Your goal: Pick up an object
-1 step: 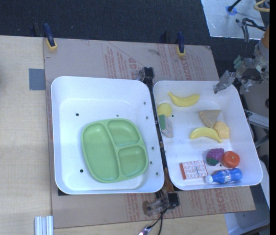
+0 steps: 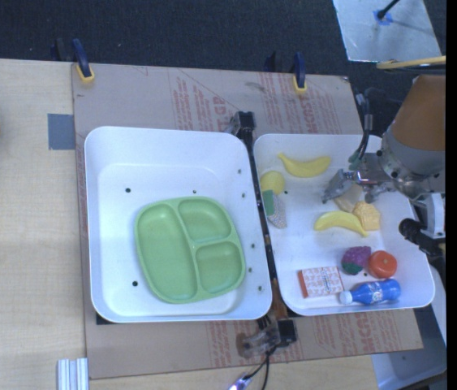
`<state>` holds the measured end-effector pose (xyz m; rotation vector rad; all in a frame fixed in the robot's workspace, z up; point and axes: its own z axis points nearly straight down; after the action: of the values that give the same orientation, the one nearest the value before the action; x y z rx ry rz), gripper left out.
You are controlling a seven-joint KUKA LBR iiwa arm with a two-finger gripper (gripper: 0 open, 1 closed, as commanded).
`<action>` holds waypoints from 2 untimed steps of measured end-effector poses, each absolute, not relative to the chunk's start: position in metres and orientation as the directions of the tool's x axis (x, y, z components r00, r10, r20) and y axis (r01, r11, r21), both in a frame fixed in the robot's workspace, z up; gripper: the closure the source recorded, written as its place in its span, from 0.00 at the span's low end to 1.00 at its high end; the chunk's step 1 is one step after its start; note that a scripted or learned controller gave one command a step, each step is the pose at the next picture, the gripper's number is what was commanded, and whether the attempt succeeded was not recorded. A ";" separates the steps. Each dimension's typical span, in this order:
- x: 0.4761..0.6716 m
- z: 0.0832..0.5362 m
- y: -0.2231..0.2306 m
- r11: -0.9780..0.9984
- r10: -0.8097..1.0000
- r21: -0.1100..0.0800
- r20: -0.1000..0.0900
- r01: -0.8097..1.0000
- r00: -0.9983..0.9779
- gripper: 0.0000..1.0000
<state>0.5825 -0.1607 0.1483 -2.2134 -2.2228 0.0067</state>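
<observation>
Hovering with fingers spread, the pincer [image 2: 343,187] sits just above a banana [image 2: 341,222] in the right bin [image 2: 293,299]

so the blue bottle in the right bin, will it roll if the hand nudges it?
Likely yes. The blue bottle lies on its side on the bin floor, so its round body can probably roll. The red-and-white carton near its white cap might stop it. It looks small, probably a light plastic toy.

No legible text anywhere.
</observation>
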 end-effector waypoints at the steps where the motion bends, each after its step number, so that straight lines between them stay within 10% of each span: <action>1: 0.519 0.091 -0.175 0.004 1.000 -0.006 0.000 1.000 -0.004 0.00; 2: 0.657 0.122 -0.194 0.004 1.000 0.000 -0.001 1.000 -0.004 0.00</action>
<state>0.6569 -0.1942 0.1217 -2.2174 -2.2261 0.0008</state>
